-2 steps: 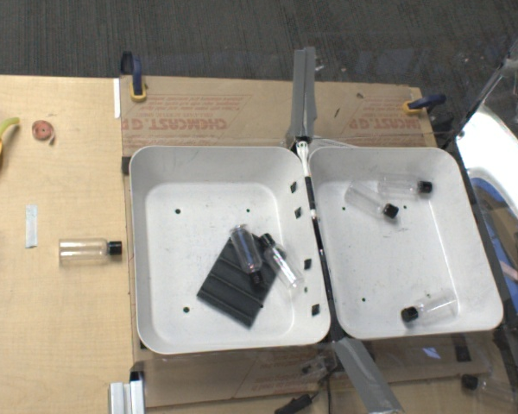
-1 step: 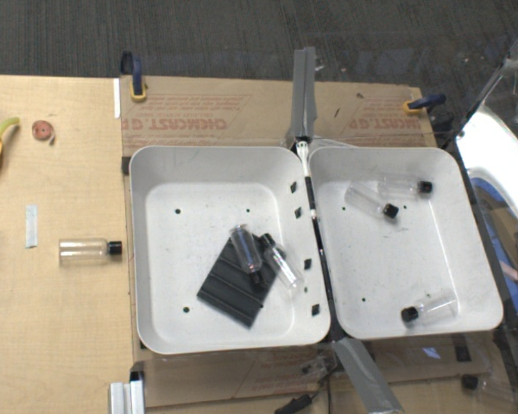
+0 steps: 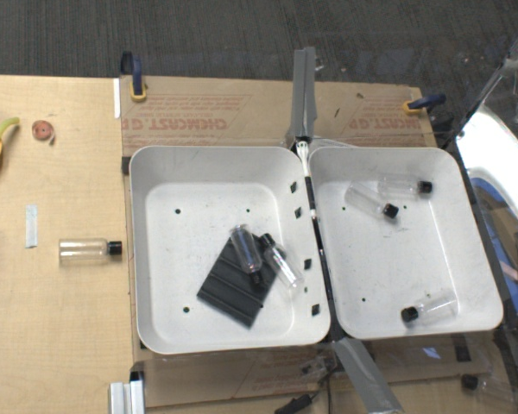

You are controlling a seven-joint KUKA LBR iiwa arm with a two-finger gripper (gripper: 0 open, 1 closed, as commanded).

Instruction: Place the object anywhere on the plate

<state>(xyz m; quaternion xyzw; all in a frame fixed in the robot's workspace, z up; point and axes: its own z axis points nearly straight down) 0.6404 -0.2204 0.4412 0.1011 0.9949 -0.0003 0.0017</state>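
Here, two white bins sit side by side, with a black plate and clear vials inside.

The wooden table (image 3: 52,317) fills the left of the frame, and brown cardboard (image 3: 207,115) lies under the left bin (image 3: 155,300) and the right bin (image 3: 466,231), which touch at centre frame. The black plate (image 3: 233,287), ribbed and turned at a slant, lies in the lower middle of the left bin. One clear vial (image 3: 246,248) rests on its upper corner, and a second vial (image 3: 279,262) lies just beside it along the plate's right edge. Three more black-capped vials (image 3: 430,309) are scattered in the right bin. Another bottle (image 3: 88,248) lies on the table at left, below a small pink disc (image 3: 41,130).
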